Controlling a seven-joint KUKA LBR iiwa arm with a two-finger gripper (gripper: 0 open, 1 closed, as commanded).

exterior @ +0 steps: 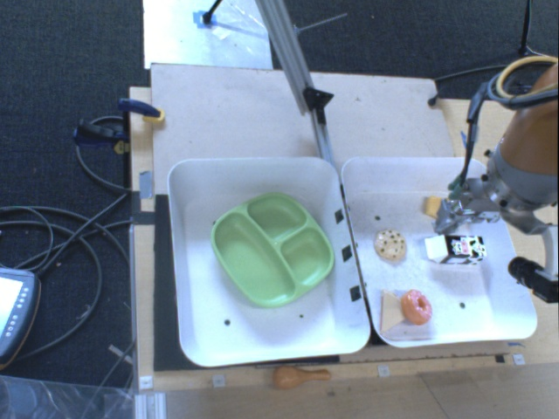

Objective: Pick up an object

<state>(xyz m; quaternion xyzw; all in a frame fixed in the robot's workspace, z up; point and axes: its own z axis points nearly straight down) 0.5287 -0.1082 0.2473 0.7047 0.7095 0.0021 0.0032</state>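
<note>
reaching in from the right, grey arm [524,160] bent over the right bin [489,321], wrist angled down and leftward. gripper [454,221] poised low near the bin's right middle, just above a small white carton [456,249]; finger spread unclear, nothing seen held. nearby: yellow block [432,205] toward the far edge, cookie [390,244] centre-left, pink donut [417,306] by the near edge. green divided plate [272,249] lying in the left bin [201,321].

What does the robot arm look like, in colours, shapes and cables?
The arm is thick and rounded, with grey segments and a broad orange band above the wrist. A yellowish hose and dark cables loop over its top. The gripper is a small metallic grey assembly. A black cylindrical part sticks out at the lower right.
</note>
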